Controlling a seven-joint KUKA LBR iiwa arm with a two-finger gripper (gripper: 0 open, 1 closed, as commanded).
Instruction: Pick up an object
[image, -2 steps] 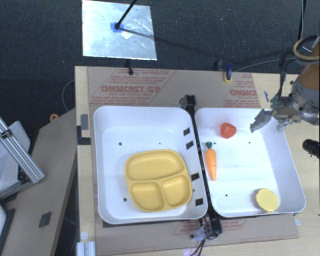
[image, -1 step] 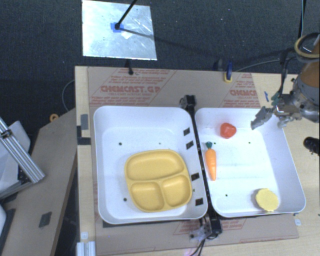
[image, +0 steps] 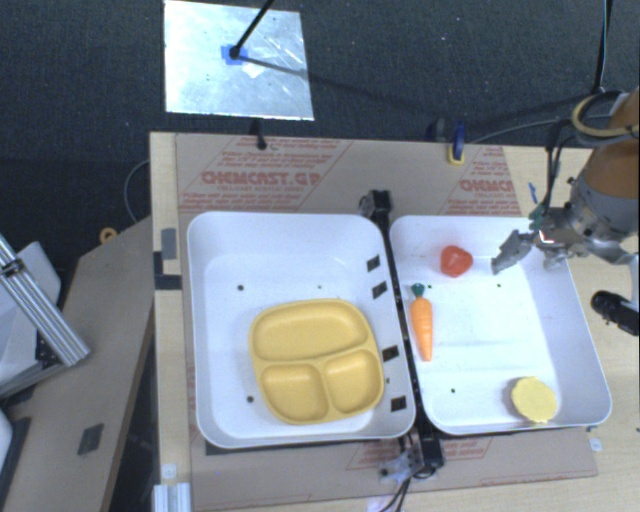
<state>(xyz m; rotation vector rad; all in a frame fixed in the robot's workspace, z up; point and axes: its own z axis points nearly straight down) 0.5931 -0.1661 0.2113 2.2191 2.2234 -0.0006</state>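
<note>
The fingers (image: 512, 252) hang over the far right part of the right bin (image: 585, 340), reaching in from the arm (image: 605, 195) at the right; one grey finger points down and leftward, and whether the pair stands wide or narrow I cannot tell, though nothing shows between them. The nearest thing is the red tomato (image: 456, 261), which lies just to the left of the fingertip, apart from it, on the bin floor. Being round, it gives no preferred axis. Farther out, the carrot (image: 422, 326) lies by the left wall, long axis running toward and away from the camera. The yellow round piece (image: 534, 399) sits in the near right corner. The yellow divided plate (image: 316, 359) is in the left bin (image: 215, 300).
</note>
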